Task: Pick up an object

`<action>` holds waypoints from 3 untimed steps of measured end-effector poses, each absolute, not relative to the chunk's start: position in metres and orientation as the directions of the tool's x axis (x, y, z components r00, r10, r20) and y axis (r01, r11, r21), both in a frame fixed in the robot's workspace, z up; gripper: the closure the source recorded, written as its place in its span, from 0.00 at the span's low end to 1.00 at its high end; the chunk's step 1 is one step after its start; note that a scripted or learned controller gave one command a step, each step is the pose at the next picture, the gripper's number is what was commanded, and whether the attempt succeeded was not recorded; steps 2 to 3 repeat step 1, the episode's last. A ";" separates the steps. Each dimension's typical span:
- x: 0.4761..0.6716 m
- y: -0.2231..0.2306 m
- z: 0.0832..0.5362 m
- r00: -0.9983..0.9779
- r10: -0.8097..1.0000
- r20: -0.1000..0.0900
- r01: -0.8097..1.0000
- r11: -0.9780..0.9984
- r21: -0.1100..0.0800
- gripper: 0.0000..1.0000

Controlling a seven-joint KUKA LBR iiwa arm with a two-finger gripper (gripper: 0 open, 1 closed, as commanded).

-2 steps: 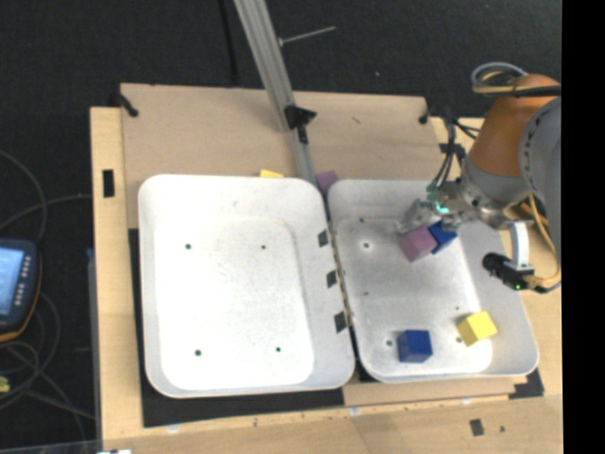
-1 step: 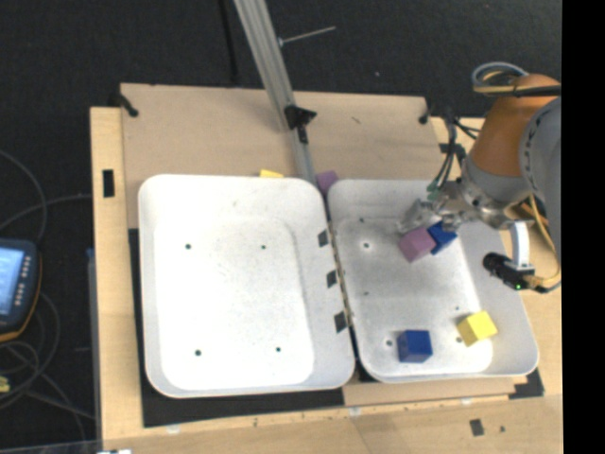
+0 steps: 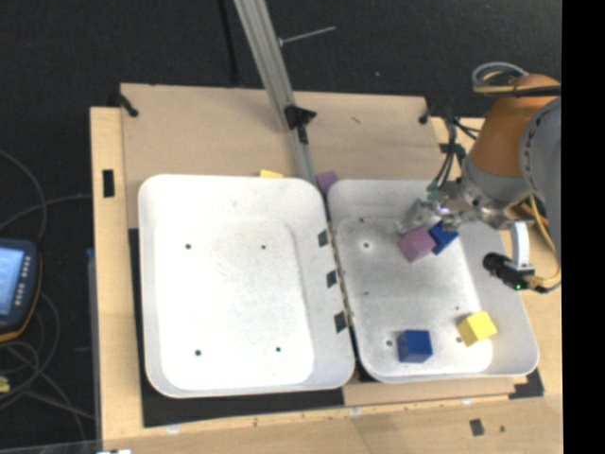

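In the right bin my gripper hangs low over the far part, coming in from the right. A purple block lies just under and in front of it, and a small blue block touches the purple one on its right. Whether either block is held is unclear. Nearer the front of the same bin sit a dark blue cube and a yellow cube, both well apart from the gripper.
The left bin stands beside the right one, a ridge between them. A slanted metal post rises behind the bins. A purple piece and a yellow piece lie just behind the bins' far rims.
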State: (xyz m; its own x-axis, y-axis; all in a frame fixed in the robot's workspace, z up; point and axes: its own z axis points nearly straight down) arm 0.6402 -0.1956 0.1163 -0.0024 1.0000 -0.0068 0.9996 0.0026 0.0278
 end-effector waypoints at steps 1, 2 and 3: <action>0.639 -0.193 0.116 -0.003 1.000 -0.007 1.000 0.003 0.028 0.00; 0.639 -0.193 0.116 -0.003 1.000 -0.007 1.000 0.003 0.028 0.00; 0.639 -0.193 0.116 -0.003 1.000 -0.007 1.000 0.003 0.028 0.00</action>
